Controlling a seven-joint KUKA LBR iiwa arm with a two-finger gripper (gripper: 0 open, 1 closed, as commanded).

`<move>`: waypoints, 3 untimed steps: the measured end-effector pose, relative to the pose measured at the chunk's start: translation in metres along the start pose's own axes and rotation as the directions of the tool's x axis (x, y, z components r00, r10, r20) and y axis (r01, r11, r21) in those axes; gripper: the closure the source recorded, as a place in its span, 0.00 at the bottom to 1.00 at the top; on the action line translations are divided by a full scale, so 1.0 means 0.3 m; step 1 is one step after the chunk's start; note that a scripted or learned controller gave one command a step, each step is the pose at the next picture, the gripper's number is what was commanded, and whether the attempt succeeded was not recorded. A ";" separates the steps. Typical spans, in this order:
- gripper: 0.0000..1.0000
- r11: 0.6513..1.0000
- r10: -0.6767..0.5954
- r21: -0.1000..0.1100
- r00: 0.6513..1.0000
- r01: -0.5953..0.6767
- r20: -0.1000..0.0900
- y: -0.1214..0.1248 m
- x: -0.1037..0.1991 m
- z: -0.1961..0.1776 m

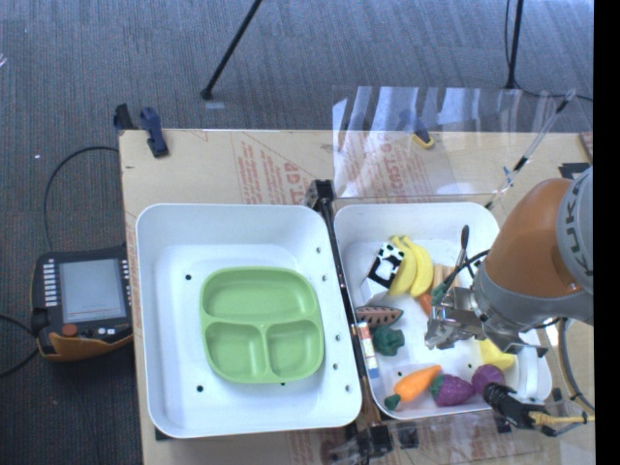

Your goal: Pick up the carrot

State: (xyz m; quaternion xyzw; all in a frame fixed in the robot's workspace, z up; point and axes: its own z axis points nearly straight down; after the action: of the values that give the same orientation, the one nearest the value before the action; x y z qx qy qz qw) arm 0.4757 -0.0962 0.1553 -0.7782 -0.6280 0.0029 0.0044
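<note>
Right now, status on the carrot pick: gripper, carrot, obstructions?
Gripper above right bin, nothing seen in it. Orange toy carrot with green top at near edge, untouched. Purple grape bunch touching its right side.

The bench (232,163), a brown board, carried two white bins: the right bin (387,216) lay under the gripper (448,329), the left bin (165,260) well away, touching its neighbour.
</note>
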 end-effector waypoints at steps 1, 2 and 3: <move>0.00 1.000 0.002 0.003 1.000 -0.002 0.000 -0.002 -0.001 0.004; 0.00 0.978 -0.207 0.001 0.978 0.207 -0.001 0.000 -0.015 0.242; 1.00 0.980 -0.200 0.013 0.980 0.200 -0.005 -0.006 -0.016 0.227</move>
State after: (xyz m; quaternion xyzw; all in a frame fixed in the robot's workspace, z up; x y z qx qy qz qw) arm 0.4723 -0.1002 0.0872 -0.7111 -0.7030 0.0050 0.0109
